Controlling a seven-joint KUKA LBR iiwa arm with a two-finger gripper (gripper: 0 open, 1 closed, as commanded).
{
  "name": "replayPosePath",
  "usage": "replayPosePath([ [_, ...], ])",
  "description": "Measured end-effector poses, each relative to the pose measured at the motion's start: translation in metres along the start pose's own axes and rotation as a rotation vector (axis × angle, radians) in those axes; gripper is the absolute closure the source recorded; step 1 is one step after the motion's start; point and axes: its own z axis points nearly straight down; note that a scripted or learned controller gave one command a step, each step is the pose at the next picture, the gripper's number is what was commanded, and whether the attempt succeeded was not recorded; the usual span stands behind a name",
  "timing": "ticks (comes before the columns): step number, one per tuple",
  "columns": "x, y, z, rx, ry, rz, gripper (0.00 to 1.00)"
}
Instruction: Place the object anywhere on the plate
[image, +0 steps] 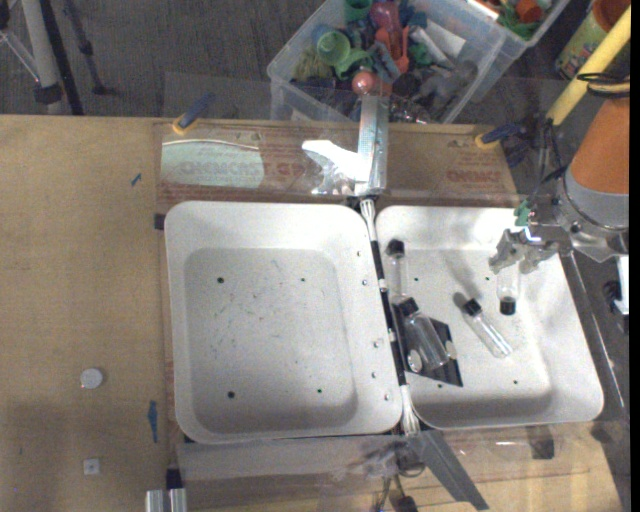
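Where the grey arm comes in from the right, the claw (515, 250) hangs over the upper right of the right bin (575, 400); whether its tips are apart or together, I cannot tell. Just below it stands a small dark-capped vial (507, 298). Left of that lies a clear tube (483, 324) with a black cap, near a dark flat packet (430, 350) by the divider. The left bin (190, 240) sits alongside on the desk (70, 250).
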Motion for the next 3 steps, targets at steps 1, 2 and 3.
replayPosePath([
  [1,0.062,-0.015,0.093,0.001,0.0,0.104,1.0],
  [2,0.155,-0.061,0.013,0.0,-0.002,-0.204,1.0],
  [3,0.253,-0.058,-0.033,-0.001,-0.001,0.068,1.0],
])
